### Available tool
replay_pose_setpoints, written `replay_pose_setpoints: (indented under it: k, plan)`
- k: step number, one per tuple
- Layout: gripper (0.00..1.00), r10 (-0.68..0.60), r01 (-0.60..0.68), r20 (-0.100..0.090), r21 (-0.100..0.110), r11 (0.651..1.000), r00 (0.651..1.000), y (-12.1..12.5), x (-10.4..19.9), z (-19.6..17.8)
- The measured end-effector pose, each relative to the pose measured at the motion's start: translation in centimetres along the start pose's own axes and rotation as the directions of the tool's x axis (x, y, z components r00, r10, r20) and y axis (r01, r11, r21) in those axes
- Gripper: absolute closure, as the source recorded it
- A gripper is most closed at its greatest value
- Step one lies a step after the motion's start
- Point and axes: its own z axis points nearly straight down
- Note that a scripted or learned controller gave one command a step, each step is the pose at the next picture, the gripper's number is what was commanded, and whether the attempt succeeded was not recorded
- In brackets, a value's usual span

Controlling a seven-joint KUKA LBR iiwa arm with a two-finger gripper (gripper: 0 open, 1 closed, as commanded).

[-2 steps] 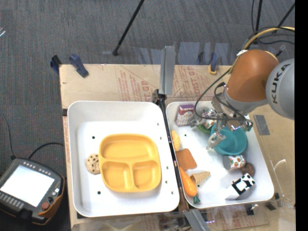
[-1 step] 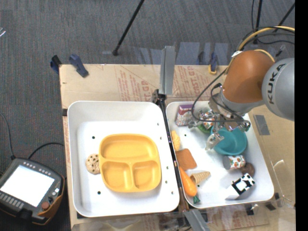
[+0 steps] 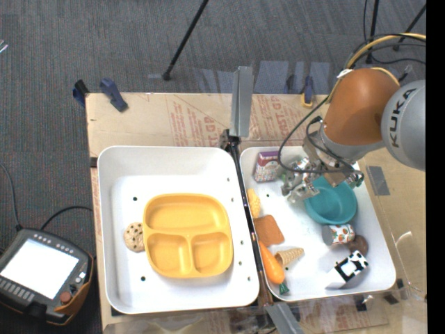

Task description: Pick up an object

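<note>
1. From the fixed camera, my gripper (image 3: 300,184) hangs in the upper part of the right bin (image 3: 386,256), right of centre in the frame, with my grey arm and its orange band coming in from the upper right above it.

2. The things I could pick lie around me. A teal bowl (image 3: 332,204) sits just beside my fingertips to the lower right. A small purple-and-white carton (image 3: 265,165) stands to my left near the bin's top corner. Along the bin's left wall run a corn cob (image 3: 254,202), a brown cracker-like slab (image 3: 268,229), an orange carrot (image 3: 272,264) and an ice-cream cone (image 3: 290,256). Further down right are a small printed cup (image 3: 341,234), a brown ball (image 3: 359,244) and a black-and-white block (image 3: 350,266).

3. The left bin (image 3: 111,186) holds a yellow divided tray (image 3: 188,234) with a cookie (image 3: 133,236) touching its left edge.

4. What could go wrong: I sit over bare floor between the carton and the bowl. Closing here, I judge I would pinch nothing, or clip the bowl's rim and tip it or shove it into the cup.

5. My fingers: I cannot tell whether they are spread or pressed together; wrist hardware and cables clutter them. Nothing visible sits between them.
</note>
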Motion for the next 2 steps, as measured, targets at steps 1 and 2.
replay_pose_setpoints:
  k: [1, 2]
  plan:
    - [1.00, -0.009, 0.009, 0.004, -0.013, 1.000, 1.000, -3.5, 1.3, -2.7]
    - [1.00, 0.135, -0.135, -0.011, -0.003, 0.991, 0.991, 4.7, 6.4, 0.7]
